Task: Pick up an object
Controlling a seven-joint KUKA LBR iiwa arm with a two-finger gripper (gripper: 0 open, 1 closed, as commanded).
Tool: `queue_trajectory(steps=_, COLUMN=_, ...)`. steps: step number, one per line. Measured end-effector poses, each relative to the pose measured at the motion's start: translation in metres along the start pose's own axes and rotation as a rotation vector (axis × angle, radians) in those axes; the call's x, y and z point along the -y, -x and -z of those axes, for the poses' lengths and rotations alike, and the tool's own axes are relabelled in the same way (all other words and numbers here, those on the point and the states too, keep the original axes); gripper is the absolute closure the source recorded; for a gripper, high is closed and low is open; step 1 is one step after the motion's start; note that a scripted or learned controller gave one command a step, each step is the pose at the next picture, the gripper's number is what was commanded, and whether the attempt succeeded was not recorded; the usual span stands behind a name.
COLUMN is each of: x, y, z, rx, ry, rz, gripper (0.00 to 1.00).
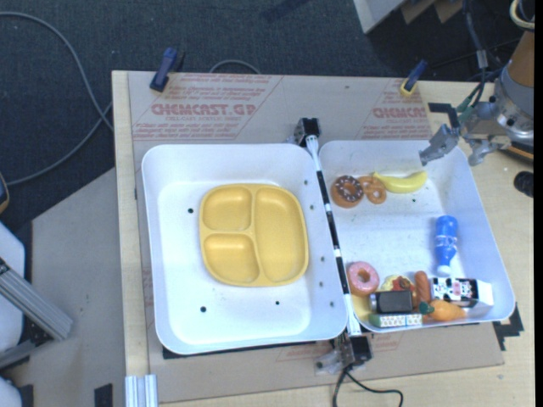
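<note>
Bench holdings, two shallow white bins side by side.

Left bin (170, 176): one yellow divided plate (254, 233), three compartments, lying flat near the middle.

Right bin (484, 219): all the loose pickable items.
- Banana (401, 181), far end of the bin, lying flat.
- Chocolate doughnut (346, 191) and a small orange ring (373, 192), just beside the banana's left tip, the two close together.
- Blue bottle (445, 241), on its side, standing apart towards the right wall.
- Pink doughnut (363, 276), by the divider between the bins.
- Crowded near corner: a black box (394, 302), a carrot (444, 312), a white carton with black patches (462, 291) and smaller pieces packed against one another.

Gripper (441, 149): hangs over the far right part of the right bin, just beyond the banana's right end, nothing between its fingers. Whether the pincer is spread or pressed together cannot be told at this size.

Step in hand, as judged: descent onto the nearest item, the banana. Best taken across its narrow width near the middle, keeping off the orange ring at its left tip.

Room: the banana lies near the far wall, so little margin there; open floor lies between it and the blue bottle. The near corner is too packed for a clean pinch.
</note>
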State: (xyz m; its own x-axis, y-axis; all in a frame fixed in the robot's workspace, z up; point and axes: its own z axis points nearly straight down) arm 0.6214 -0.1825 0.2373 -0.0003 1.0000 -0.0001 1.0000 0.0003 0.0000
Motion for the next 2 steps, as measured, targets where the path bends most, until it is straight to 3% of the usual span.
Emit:
queue_trajectory(steps=1, x=0.014, y=0.036, z=-0.142, rx=-0.003, ry=0.002, rz=0.003, gripper=0.0)
queue_trajectory(steps=2, x=0.055, y=0.02, z=-0.153, rx=0.0, ry=0.0, rz=-0.001, gripper=0.0)
